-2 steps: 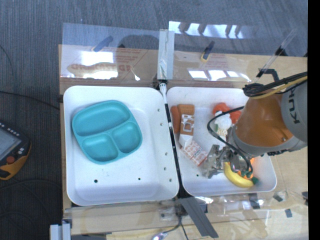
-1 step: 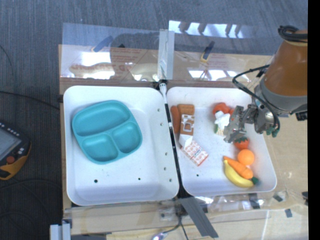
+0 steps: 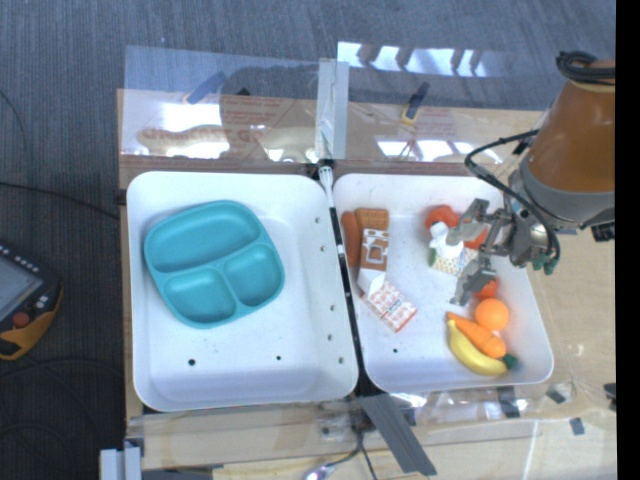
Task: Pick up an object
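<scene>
Two bins lie below me; my gripper [image 3: 470, 253] hovers in the right bin [image 3: 400, 363], fingers apart, gripping nothing. An orange [image 3: 491, 314] sits at five o'clock, just beside my fingertips.

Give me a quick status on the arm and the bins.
Gripper low in right bin, fingers spread, nothing between them. White toy beside it, orange and banana close by. Teal tray in left bin.
</scene>
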Robot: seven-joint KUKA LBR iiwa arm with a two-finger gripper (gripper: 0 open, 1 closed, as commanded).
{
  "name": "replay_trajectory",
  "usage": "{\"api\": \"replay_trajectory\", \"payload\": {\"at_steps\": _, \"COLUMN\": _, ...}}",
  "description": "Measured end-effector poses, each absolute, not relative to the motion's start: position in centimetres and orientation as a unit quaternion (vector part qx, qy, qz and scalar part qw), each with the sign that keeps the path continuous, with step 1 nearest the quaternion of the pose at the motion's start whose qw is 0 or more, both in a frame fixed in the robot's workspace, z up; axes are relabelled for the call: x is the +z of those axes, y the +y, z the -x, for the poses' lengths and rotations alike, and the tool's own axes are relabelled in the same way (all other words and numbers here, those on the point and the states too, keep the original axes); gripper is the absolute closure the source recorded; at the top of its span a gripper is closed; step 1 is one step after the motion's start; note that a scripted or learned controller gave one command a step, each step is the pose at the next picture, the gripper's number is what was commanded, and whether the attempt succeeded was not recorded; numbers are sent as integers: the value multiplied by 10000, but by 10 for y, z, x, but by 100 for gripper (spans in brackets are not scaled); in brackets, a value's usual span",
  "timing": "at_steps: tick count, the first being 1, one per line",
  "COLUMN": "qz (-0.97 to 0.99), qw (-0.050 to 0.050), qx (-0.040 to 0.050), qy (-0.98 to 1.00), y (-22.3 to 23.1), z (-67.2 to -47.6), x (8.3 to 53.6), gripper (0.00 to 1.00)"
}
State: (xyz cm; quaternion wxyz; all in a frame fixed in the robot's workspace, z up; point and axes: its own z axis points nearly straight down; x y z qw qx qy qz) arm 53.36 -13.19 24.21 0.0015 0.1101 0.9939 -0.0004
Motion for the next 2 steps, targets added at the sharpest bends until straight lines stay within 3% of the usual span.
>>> {"api": "replay_trajectory", "payload": {"at_steps": 1, "qz": -543, "qw": 58, "qx": -15, "qy": 9985, "y": -163, "z": -523, "x": 91, "gripper": 0}}
{"api": "replay_trajectory", "payload": {"at_steps": 2, "qz": -439, "qw": 80, "qx": -23, "qy": 9990, "y": -207, "z": -489, "x": 91, "gripper": 0}}
